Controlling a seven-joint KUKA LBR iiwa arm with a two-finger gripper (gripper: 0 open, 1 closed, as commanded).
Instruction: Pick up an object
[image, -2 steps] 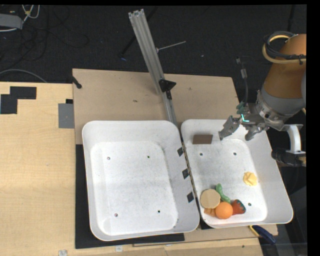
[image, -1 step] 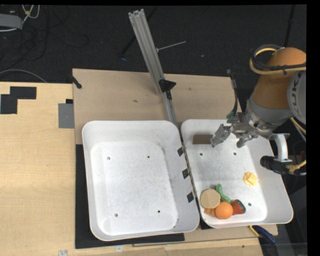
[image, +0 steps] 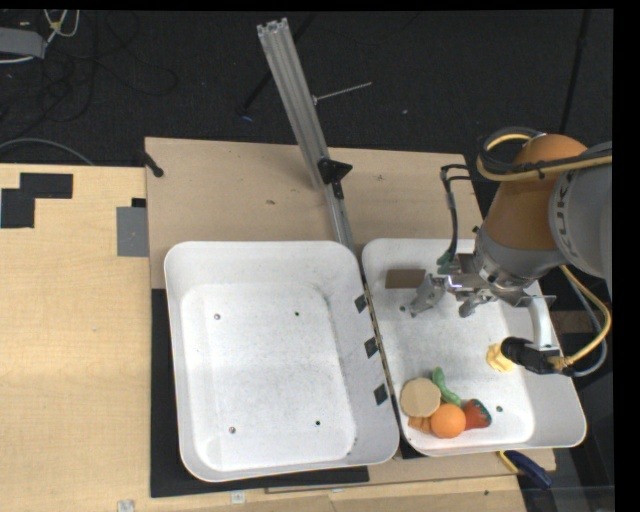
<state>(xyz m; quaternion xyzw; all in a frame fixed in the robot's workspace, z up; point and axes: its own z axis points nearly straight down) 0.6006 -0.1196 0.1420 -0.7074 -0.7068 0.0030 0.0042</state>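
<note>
At the near end of the right bin a small cluster of toy food lies packed together: an orange ball, a tan round disc touching it on the left, a red piece on its right and a green piece just behind. These things to pick all rest on the bin floor. Farther in, the gripper hangs over bare floor in the middle of that bin, its fingers spread apart with nothing between them, well apart from the cluster. A brown block lies just beyond it. The left bin sits alongside. Behind, a slanted aluminium rail rises.
</note>
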